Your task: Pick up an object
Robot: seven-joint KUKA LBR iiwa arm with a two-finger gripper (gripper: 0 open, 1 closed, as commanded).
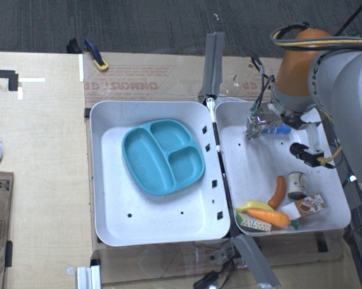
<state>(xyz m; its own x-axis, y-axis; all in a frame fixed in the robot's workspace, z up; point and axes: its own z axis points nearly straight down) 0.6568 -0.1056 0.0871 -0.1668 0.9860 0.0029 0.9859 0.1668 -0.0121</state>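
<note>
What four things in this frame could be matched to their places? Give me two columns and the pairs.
Things:
1. plate
2. carrot
3. sausage
4. gripper

Places:
A. over the far part of the right bin
B. near rim of the right bin, beside a banana
C. middle of the left bin
D. right bin, just beyond the carrot, standing aslant

Pairs: 1-C, 2-B, 3-D, 4-A
</note>
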